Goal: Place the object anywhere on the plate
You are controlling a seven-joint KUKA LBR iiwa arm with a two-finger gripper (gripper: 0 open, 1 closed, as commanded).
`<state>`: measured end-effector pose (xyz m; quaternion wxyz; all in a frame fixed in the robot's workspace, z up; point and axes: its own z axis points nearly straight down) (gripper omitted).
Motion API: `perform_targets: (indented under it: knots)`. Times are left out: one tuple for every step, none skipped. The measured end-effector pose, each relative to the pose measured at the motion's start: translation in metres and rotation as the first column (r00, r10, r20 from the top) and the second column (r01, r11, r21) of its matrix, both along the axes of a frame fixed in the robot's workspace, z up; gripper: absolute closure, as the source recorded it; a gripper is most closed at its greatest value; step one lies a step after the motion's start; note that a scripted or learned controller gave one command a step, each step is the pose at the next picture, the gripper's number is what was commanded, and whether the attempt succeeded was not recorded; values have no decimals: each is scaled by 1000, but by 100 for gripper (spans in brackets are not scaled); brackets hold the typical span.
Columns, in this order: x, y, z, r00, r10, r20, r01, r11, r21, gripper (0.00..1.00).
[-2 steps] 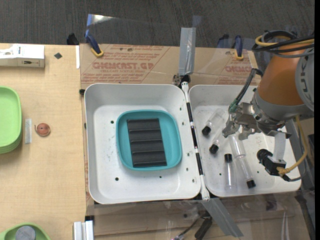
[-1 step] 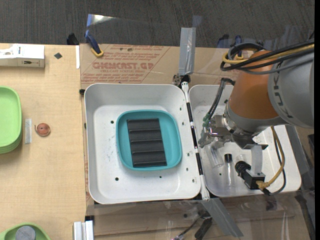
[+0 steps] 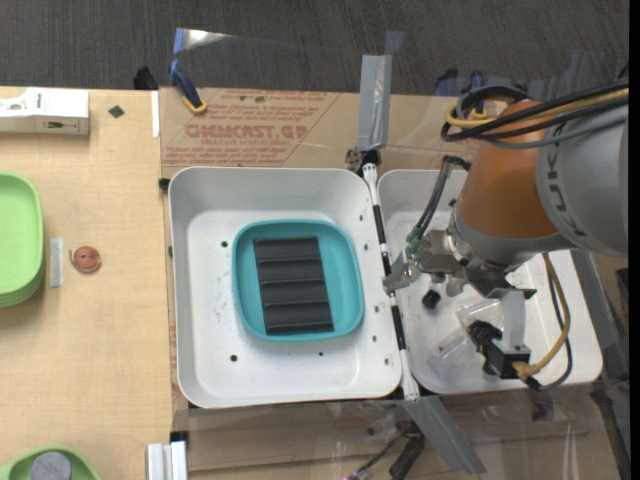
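Observation:
A teal plate (image 3: 345, 303) with rounded corners sits in the middle of the left white bin (image 3: 200, 348). A dark, ridged rectangular block (image 3: 292, 285) lies flat on the plate's centre. The grey arm with its orange band (image 3: 505, 203) hangs over the right white bin (image 3: 575, 338), its wrist covering most of that bin. The gripper (image 3: 470, 310) points down into the right bin, well to the right of the plate, and nothing shows between its fingers.
A divider ridge (image 3: 385, 268) separates the two bins. Yellow and black cables (image 3: 540, 368) loop around the wrist. On the wooden bench to the left lie green plates (image 3: 18, 238), a small red disc (image 3: 87, 259) and a white box (image 3: 45, 111). Cardboard (image 3: 260, 128) lies behind the bins.

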<state>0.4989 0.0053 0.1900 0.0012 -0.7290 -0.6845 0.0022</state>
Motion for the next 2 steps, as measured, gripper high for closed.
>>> perform_targets:
  knots:
    - [32,19,40,1000,6,2,-6,1000,-1,0]
    - [-22,72,44,1000,-16,0,16,1000,-1,0]
